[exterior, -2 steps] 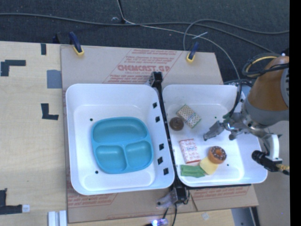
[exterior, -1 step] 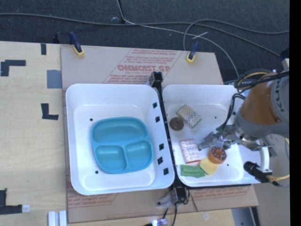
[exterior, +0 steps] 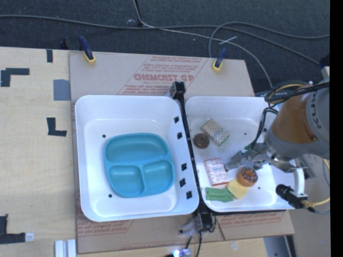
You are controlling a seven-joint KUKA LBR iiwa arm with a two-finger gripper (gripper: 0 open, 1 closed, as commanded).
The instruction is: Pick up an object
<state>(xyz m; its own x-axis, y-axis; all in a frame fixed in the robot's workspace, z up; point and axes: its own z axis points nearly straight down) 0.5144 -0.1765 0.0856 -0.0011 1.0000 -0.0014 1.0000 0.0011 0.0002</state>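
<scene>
Pale wooden bench (exterior: 32, 159) carries a cardboard sheet (exterior: 161, 74), clamped at its far edge, with two white bins side by side on it. Left bin (exterior: 86, 116) holds a blue divided tray (exterior: 139, 163) lying flat near its middle. Right bin (exterior: 236, 103) holds the loose items: a small brown disc (exterior: 201, 140) by the divider, a patterned packet (exterior: 215, 131) just beyond it toward the far edge, a red-and-white packet (exterior: 215, 171) nearer the front, a green piece (exterior: 220, 194) at the front wall touching a yellow block (exterior: 236, 189), and an orange-topped round thing (exterior: 247, 176) against that block.

Over this cluster the gripper (exterior: 241, 158) hangs from the right; whether it is wide or narrow I cannot tell, and nothing is visibly held.

Crowding is the risk: the round thing, block and green piece touch, so a descent could nudge neighbours or close on an edge and slip.
</scene>
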